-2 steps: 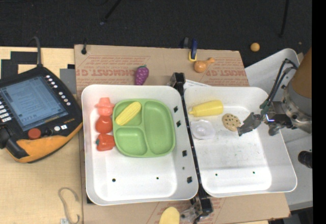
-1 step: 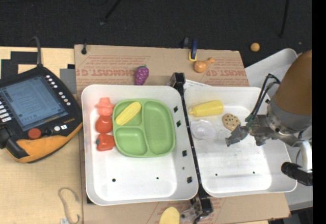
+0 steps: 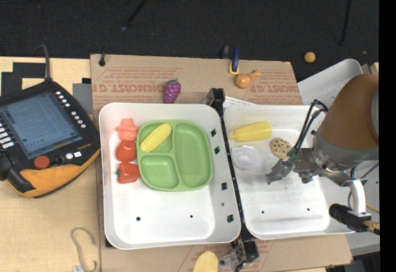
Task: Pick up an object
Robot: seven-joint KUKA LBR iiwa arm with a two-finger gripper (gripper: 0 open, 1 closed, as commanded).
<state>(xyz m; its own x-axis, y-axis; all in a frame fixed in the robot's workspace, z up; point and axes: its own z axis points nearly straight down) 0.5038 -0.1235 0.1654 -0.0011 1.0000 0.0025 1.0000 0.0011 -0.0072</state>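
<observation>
My gripper hangs low over the right bin, near its middle right, and the grey arm with its orange band comes in from the right. Its fingers stand open with nothing between them. A speckled round cookie lies just up and left of the gripper. Farther left sits a clear plastic piece, and a yellow oblong toy lies at the back of the bin.
The left bin holds a green divided plate with a corn cob on it, and red and orange toys beside it. A purple grape bunch and an orange toy lie behind the bins. A teach pendant rests at the left.
</observation>
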